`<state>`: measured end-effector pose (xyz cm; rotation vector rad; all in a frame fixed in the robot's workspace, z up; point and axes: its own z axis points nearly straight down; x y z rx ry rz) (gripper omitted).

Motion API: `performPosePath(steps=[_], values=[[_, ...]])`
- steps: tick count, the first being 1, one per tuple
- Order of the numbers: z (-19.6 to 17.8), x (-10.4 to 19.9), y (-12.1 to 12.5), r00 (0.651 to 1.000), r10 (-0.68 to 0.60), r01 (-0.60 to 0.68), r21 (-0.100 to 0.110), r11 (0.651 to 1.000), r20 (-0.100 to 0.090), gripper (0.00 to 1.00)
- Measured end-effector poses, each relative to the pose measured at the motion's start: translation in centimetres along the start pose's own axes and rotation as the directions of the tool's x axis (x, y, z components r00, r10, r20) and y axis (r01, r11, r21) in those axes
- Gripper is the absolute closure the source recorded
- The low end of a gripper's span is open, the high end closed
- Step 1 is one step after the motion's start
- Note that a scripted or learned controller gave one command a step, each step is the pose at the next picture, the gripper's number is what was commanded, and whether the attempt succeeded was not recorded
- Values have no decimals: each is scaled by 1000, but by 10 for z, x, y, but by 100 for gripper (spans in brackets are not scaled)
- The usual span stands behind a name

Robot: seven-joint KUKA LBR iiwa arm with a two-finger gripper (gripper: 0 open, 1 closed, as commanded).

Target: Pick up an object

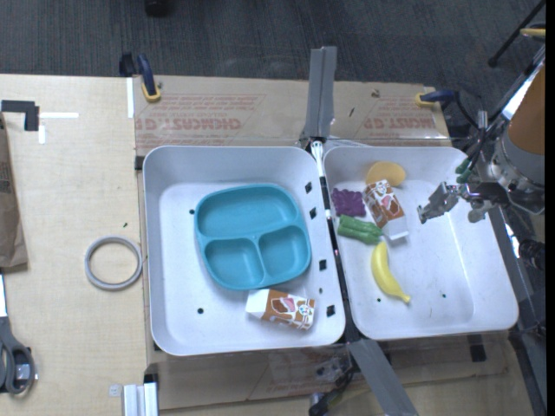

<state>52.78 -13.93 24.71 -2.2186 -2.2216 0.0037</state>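
Note:
The right bin (468,310) holds a yellow banana (388,274), a green pepper-like piece (358,228), purple grapes (348,202), a small brown-and-white carton (385,208) and an orange-yellow fruit (385,173), all crowded at its left side. My gripper (453,208) hangs over the right bin's upper right part, to the right of the carton and apart from it. Its fingers (431,208) stand open with nothing between them. The left bin (165,319) holds a blue divided plate (253,235) and a second carton (282,308) lying on its side near the front.
A grey tape ring (114,262) lies on the bench left of the bins, with scissors (13,362) at the front left corner. A grey post (321,94) rises behind the seam between the bins. The arm's body (525,146) looms at the right.

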Motion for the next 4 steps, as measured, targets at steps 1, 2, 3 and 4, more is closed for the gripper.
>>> performPosePath(steps=[1, 2, 3, 4], values=[[127, 42, 30, 990, -144, 144, 0, 990, -1, 0], [156, 28, -12, 991, -132, 132, 0, 991, -1, 0], [147, 27, -12, 992, -127, 127, 0, 992, -1, 100], [-36, 82, 9, 994, -111, 111, -3, 994, 2, 100]])
